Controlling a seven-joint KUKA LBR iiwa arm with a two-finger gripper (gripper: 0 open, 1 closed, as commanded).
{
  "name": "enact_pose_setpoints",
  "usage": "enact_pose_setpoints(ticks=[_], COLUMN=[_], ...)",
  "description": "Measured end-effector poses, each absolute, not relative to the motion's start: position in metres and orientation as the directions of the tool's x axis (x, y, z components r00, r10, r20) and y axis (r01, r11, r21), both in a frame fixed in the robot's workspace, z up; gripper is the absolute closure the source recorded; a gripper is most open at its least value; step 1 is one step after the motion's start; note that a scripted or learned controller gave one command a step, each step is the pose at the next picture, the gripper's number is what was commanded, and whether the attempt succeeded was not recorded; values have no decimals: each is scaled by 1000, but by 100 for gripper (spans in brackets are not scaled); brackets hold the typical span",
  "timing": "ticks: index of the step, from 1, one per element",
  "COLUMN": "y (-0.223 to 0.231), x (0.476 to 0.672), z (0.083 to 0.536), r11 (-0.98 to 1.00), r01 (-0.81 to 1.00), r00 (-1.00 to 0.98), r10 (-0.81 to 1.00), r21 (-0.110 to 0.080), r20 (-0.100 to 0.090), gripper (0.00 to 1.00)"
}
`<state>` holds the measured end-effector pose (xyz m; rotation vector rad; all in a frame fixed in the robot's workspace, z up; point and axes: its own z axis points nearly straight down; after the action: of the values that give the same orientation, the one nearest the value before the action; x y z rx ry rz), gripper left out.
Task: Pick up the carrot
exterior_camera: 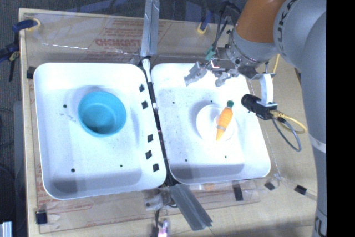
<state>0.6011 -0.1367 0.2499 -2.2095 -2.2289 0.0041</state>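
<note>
Camera view: end effector [208, 76] hangs open above, apart from carrot [223, 121].

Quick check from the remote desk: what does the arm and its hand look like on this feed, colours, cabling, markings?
The arm is grey with a rounded orange band above the wrist and dark KUKA lettering on the grey shell. The hand is a metal two-finger unit with thin dark wires running into it. A yellow cable arcs over the orange band, and a black cylindrical part with a yellow lead sits beside the wrist.
</note>
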Motion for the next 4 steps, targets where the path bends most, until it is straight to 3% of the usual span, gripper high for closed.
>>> enact_pose_setpoints(ticks=[1,2,4], y=[-211,-211,-211], x=[525,557,557], z=[207,159,159], r11=[28,53,53], r01=[1000,999,999], r00=[-28,-53,-53], r10=[1000,999,999], r21=[-3,0,1], r20=[0,-2,-1], gripper=[0,0,0])
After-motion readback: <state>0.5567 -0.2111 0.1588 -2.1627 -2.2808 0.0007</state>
